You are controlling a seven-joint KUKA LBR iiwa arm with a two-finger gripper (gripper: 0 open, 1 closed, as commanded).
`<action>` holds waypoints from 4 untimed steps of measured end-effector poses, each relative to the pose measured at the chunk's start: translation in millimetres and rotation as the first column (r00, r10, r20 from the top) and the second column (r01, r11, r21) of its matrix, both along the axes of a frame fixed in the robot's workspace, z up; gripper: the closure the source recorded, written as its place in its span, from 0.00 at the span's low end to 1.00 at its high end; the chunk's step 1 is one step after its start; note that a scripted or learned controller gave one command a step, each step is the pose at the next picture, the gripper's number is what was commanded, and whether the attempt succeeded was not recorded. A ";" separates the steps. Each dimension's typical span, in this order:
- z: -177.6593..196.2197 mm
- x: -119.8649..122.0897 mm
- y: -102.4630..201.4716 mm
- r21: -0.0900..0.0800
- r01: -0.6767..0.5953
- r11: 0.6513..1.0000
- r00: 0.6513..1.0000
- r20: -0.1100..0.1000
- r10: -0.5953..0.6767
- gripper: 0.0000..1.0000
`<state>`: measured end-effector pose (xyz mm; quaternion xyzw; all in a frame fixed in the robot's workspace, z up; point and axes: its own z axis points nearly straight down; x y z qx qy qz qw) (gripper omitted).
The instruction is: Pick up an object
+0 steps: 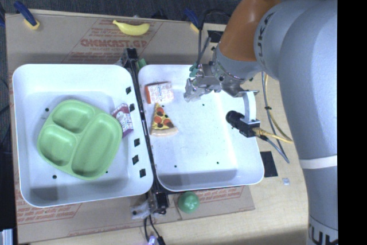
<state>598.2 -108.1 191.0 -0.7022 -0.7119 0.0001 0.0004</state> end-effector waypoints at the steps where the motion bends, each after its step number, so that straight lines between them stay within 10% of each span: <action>1: 0.0 0.0 0.0 0.000 0.000 1.000 1.000 0.000 0.000 0.00; 2: 10.2 0.5 0.3 0.000 -0.005 1.000 1.000 0.001 0.005 1.00; 3: 10.1 0.4 0.2 0.000 -0.005 1.000 1.000 0.001 0.005 0.00; 4: 20.2 1.0 0.5 -0.001 -0.010 1.000 1.000 0.004 0.010 1.00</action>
